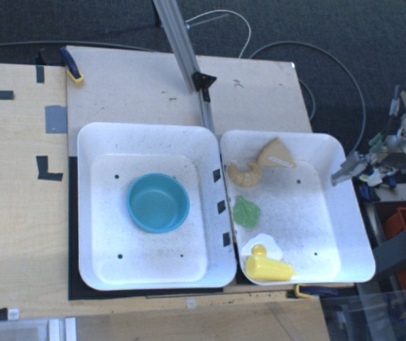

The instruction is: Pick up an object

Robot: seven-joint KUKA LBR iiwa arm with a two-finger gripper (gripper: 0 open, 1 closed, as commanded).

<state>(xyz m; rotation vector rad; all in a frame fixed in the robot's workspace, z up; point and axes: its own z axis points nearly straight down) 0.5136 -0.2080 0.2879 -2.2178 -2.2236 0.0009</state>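
Hovering just past the right rim of the right bin [345, 212], the gripper [348, 168] shows as a grey tip over the bin's upper right wall; whether it is released or clenched cannot be told from this view, and nothing is seen in it. Within that same bin, a tan croissant-like piece [244, 175] lies near the upper left corner, touching a tan wedge [277, 153] just beyond it. Below those sits a green leafy piece [246, 212] by the left wall. At the lower left corner a yellow block [268, 268] rests on a fried-egg toy [261, 249]. Left of this bin, the left bin [96, 190] holds a blue bowl [159, 203].
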